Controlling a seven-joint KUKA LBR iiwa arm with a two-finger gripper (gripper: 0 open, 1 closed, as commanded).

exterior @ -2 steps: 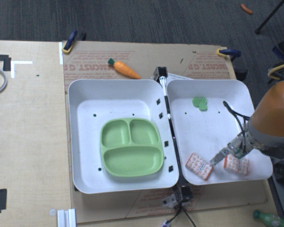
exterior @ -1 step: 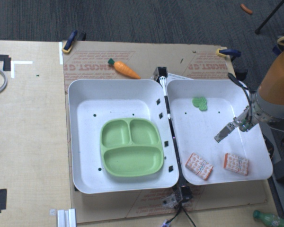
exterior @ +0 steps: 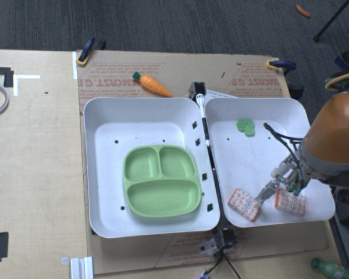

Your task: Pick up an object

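Note:
In the right bin (exterior: 314,213) lie two small red-and-white patterned packets. One packet (exterior: 243,204) sits near the front wall and the other (exterior: 291,203) is at the front right. A small green leafy piece (exterior: 245,127) rests near the back of that bin. My gripper (exterior: 277,192) is low over the gap between the two packets and open. One fingertip (exterior: 259,199) touches the left packet's right edge, and the other is just above the right packet. Nothing is between the fingers.
The left bin (exterior: 104,121) holds a green divided plate (exterior: 161,181). An orange toy carrot (exterior: 153,85) lies on the cardboard behind the bins. Black clips (exterior: 197,89) join the bins along the middle wall. Cables run near the arm's wrist (exterior: 282,137).

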